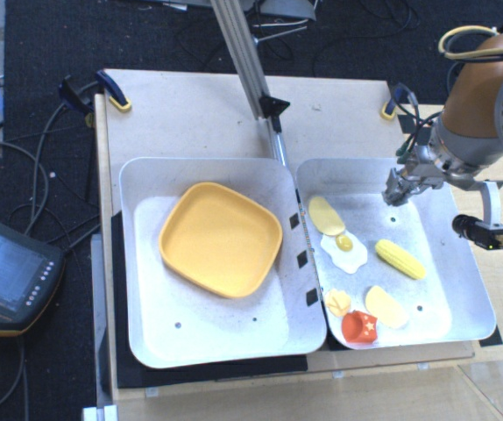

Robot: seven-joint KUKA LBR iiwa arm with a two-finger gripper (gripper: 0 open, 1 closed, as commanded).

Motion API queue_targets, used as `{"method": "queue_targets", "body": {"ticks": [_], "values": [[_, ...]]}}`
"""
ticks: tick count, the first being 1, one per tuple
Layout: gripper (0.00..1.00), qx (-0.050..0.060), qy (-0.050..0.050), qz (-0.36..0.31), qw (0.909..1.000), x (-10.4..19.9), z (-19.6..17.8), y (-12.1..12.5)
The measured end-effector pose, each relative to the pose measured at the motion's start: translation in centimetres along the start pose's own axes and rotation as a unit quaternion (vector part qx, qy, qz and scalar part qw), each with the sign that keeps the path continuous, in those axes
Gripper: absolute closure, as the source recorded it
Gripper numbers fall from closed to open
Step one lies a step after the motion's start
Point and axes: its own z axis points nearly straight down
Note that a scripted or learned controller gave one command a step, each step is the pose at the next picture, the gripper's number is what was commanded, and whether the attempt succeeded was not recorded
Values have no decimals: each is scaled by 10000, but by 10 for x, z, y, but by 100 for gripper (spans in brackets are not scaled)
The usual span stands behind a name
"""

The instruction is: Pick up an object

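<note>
Above the right bin (462, 261), the gripper (397, 189) hangs clear of the corn cob (400, 259), seemingly poised for descent; whether it is spread, I cannot tell.

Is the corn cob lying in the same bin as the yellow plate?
No, the corn cob lies in the right bin; the yellow plate sits in the left bin.

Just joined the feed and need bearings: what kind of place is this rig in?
Most likely a robotics lab, not a kitchen. A teach pendant lies on dark carpet among loose cables, the bench is clamped plywood, and the right bin holds toy food such as a corn cob.
</note>
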Motion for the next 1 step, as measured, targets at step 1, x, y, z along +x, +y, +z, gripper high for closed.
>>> {"method": "queue_targets", "body": {"ticks": [1], "values": [[100, -3, -1, -3, 10000, 1, -60, 9]]}}
